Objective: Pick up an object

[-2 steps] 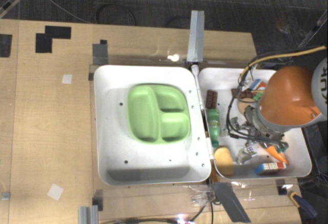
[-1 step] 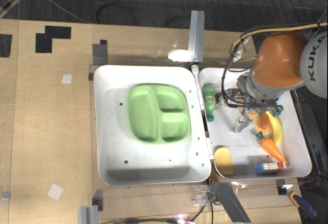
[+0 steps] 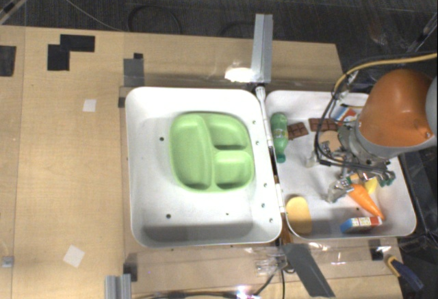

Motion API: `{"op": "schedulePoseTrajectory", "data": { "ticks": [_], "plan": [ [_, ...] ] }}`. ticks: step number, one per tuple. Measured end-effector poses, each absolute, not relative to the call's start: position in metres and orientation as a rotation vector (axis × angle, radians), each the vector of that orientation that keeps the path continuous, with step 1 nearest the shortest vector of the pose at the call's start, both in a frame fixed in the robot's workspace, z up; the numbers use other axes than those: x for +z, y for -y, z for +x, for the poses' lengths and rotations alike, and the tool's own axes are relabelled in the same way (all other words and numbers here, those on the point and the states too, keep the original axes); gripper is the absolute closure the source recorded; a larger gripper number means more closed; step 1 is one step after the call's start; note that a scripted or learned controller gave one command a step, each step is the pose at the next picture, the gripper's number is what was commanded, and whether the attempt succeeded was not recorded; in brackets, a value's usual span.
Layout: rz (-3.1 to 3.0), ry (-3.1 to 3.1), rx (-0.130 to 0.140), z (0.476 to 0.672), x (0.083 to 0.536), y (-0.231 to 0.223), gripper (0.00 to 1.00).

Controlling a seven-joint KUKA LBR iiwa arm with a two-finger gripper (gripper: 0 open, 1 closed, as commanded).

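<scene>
Over the right bin (image 3: 408, 219) my claw (image 3: 347, 181) is down right beside the orange carrot (image 3: 366, 200), honestly can't tell how it's set. Nothing lifted yet, so the grab and the raise are both left.

Two bins side by side on the bench (image 3: 61, 174)

Green sectioned plastic tray (image 3: 209, 150) lies in left bin (image 3: 147, 222); green bottle (image 3: 278, 135), orange carrot toy (image 3: 366, 200) in right bin (image 3: 404, 222).
</scene>
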State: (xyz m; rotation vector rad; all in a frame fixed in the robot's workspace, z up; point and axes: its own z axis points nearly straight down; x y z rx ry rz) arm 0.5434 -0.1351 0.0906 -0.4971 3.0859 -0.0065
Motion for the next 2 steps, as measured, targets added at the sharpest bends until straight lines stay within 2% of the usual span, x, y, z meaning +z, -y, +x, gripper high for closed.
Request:
{"op": "schedulePoseTrajectory", "data": {
  "ticks": [1,2],
  "plan": [
    [-0.426,-3.093,-0.010,0.501,0.091,0.160,0.00],
    [-0.681,-3.045,-0.018,0.507,0.091,0.141,0.00]
  ]
}}
